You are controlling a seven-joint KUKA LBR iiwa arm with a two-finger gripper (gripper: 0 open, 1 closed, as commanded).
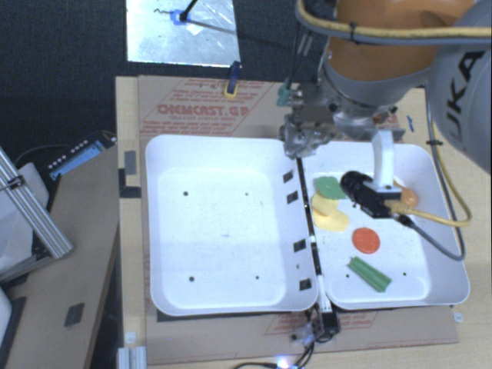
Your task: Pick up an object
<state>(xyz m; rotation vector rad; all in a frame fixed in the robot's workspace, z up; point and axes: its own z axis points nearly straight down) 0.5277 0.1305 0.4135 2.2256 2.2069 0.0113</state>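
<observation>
Gripper (306, 141) hung at the far end of the divide between your two bins, operator, and from up there you couldn't tell whether it was released or clenched on anything. Over on the left, the left bin (165, 283) was plain white floor. Your right bin (438, 283) carried the goods, one of each: a pale green piece (328, 187) far-left, a yellow piece (330, 214) just near of it and touching it, an orange disc (367, 241) toward the middle, a dark green block (370, 274) lying slantwise on the near side, and a small orange object (407, 198) on the right. That made five loose pieces, all lying on the bin floor. A black fitting (367, 193) with a yellow cable (434, 220) reached across them.
</observation>
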